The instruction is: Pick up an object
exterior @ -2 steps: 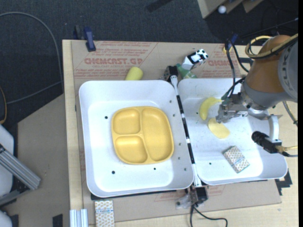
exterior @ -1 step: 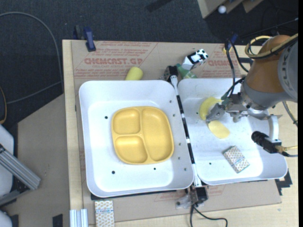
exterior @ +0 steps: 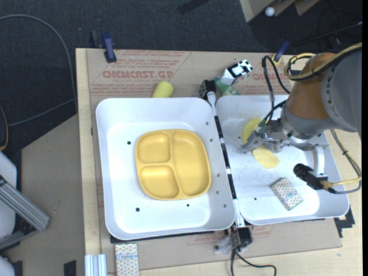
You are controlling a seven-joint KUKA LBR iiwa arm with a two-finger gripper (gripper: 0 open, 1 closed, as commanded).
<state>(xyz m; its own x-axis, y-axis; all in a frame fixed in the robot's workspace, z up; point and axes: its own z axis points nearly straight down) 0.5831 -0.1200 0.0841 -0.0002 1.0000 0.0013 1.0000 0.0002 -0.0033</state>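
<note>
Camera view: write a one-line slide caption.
End effector by yellow pieces in the right bin; yellow divided plate in the left bin.

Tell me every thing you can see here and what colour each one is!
bins: 2, white, side by side on the bench
plate: 1, yellow, three sections, in the left bin
flat pieces: 2, yellow, in the right bin, the other partly under the tool
small box: 1, pale and patterned, right bin, near side
lump: 1, yellow, on the bench behind the left bin
clamp: 1, blue, bench's far left edge
spotted thing: 1, black and white, behind the bins
second box: 1, pale and patterned, bench's near edge
arm: 1, grey with an orange band, from the right
tool: 1, over the right bin
</note>
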